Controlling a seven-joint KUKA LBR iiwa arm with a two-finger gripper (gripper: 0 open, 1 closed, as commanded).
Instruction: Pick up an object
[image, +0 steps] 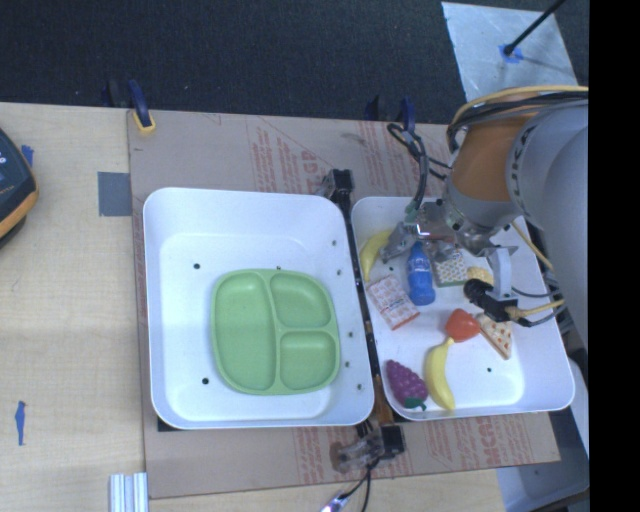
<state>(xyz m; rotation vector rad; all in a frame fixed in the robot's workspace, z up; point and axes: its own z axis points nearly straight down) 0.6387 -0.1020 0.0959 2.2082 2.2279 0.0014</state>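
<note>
Tool (432, 243) low over blue bottle (421, 277), near right bin's (545, 400) far rim.

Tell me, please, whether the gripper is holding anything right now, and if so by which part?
It cannot be told. The gripper sits low in the right bin just above the blue bottle, but the wrist hides its tips and any contact.

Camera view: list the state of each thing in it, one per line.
Grey arm's two-finger gripper: low over the right bin's far end, at the bottle's top.
Blue plastic bottle: lying in the right white bin.
Green divided plate: flat in the left white bin.
Yellow toy banana: lying near the front.
Purple toy grapes: lying beside the banana.
Small printed card: flat, left of the bottle.
</note>
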